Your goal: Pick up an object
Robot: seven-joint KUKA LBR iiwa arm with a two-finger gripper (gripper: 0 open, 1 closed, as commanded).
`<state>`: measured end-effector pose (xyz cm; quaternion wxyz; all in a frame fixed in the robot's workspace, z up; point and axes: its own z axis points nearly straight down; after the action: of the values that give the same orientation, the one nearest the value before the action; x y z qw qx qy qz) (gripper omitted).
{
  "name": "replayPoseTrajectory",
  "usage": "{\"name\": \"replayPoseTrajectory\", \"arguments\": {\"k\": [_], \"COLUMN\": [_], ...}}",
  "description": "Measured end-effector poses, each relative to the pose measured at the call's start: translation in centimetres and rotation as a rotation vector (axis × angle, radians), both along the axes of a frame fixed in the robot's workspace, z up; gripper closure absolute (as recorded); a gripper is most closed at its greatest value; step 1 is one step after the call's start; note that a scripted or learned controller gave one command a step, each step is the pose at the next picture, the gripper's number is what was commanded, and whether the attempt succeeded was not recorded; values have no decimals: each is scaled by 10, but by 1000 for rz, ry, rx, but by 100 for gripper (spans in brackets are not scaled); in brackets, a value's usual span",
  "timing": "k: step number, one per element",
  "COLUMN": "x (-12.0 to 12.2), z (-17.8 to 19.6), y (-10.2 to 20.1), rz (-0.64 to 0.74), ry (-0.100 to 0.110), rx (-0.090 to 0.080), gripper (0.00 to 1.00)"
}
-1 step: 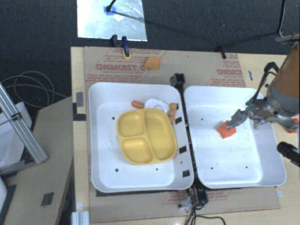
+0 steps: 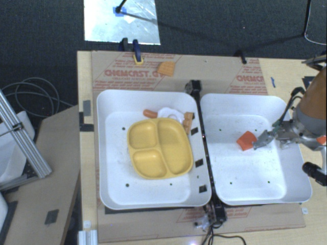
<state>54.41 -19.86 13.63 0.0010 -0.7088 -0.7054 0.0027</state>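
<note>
Left bin (image 2: 110, 137): yellow divided plate (image 2: 159, 148) in the middle, three compartments, nothing visible in them; behind it a small orange sausage-shaped piece (image 2: 150, 114), a white item (image 2: 171, 114) and a tan block (image 2: 188, 120) by the right wall.
Right bin (image 2: 255, 188): orange block (image 2: 246, 140), left of centre, lying on the bin floor.
Orange block look: small, chunky, orange-red, roughly wedge shaped.
Gripper (image 2: 261, 141): low in the right bin, tips just right of the orange block; fingers look slightly parted, block not between them; touching or not, can't tell.
Arm (image 2: 311, 111): comes in from the right edge.
Surface: cardboard sheet (image 2: 133, 70) under both bins, a tan piece (image 2: 166, 68) on it behind the left bin.
Room: dark carpet (image 2: 41, 29), shiny metal sheet (image 2: 122, 14), cables (image 2: 30, 93) at left.
</note>
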Motion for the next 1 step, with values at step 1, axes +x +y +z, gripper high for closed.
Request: {"name": "replayPoseTrajectory", "arguments": {"k": [1], "x": [55], "z": [-50], "y": [3], "rz": [11], "ry": [-11], "rx": [5], "gripper": [0]}}
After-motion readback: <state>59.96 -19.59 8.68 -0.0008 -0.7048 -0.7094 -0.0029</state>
